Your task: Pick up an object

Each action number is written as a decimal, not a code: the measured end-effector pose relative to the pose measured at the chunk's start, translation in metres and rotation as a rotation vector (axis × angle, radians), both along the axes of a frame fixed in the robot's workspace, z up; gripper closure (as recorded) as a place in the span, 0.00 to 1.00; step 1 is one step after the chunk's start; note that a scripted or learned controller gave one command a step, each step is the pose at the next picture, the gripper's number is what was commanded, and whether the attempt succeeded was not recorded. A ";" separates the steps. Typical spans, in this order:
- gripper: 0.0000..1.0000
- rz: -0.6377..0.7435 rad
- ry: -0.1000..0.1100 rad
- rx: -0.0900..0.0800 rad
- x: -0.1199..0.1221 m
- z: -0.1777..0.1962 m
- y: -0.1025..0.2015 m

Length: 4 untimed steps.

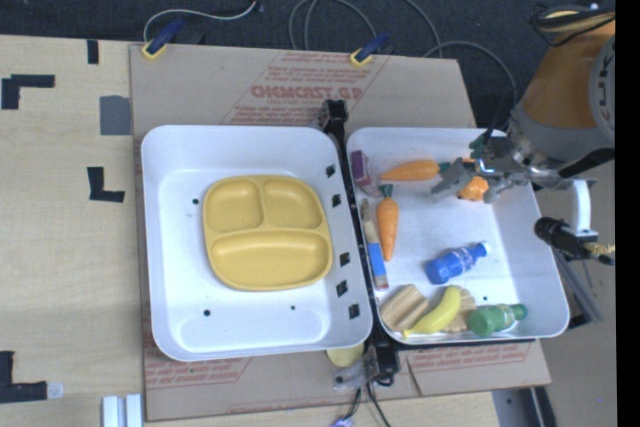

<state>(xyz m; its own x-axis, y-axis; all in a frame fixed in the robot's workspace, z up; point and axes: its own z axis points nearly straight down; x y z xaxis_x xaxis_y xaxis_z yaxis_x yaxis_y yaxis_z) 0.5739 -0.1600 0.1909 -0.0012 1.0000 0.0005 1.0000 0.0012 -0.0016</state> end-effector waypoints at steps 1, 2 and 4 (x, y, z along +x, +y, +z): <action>0.00 0.011 -0.004 0.004 0.072 -0.007 0.098; 0.00 -0.003 -0.001 -0.002 0.044 -0.106 0.065; 1.00 0.001 -0.002 -0.004 0.095 -0.096 0.064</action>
